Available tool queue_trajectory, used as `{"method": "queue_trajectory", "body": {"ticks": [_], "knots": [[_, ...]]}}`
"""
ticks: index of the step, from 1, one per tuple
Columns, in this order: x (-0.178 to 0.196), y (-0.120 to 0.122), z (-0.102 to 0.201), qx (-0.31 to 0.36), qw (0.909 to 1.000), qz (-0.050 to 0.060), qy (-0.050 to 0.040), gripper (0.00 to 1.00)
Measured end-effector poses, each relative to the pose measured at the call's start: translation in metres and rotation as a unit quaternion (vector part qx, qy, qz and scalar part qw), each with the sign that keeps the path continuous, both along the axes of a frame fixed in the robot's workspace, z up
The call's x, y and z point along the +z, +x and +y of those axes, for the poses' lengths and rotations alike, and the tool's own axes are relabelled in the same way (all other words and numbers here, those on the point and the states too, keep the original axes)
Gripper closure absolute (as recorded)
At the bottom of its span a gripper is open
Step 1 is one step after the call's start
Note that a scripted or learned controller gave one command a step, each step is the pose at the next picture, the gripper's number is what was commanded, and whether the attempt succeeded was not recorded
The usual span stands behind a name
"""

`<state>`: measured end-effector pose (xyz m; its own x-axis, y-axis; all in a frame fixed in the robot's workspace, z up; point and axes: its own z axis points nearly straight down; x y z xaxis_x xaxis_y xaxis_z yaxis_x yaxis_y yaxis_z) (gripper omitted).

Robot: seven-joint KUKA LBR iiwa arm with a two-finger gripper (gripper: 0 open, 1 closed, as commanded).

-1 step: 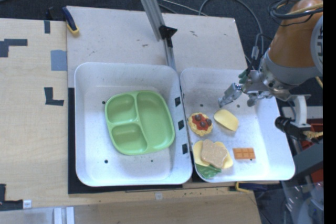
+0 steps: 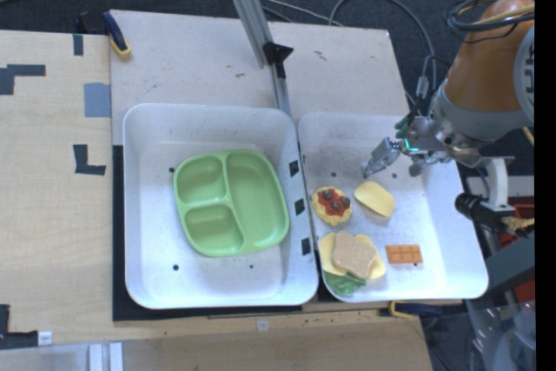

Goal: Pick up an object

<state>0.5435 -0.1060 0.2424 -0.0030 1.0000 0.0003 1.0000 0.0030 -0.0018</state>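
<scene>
Yellow wedge (image 2: 373,199) — below end effector (image 2: 380,159)

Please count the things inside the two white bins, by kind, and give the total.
Divided green plate, in the left bin: 1
Toy food pieces, in the right bin: 4 (small pizza, yellow wedge, sandwich, orange cracker)
Total: 5

No legible text (or labels) anywhere
</scene>
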Motion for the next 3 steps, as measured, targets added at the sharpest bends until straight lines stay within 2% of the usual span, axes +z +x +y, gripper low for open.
{"method": "queue_trajectory", "body": {"ticks": [2,3], "knots": [[-0.128,-0.008,-0.004,-0.001,1.0,0.003,0.0001,0.0],[-0.151,-0.007,-0.003,0.0,1.0,-0.001,0.0014,0.0]]}}
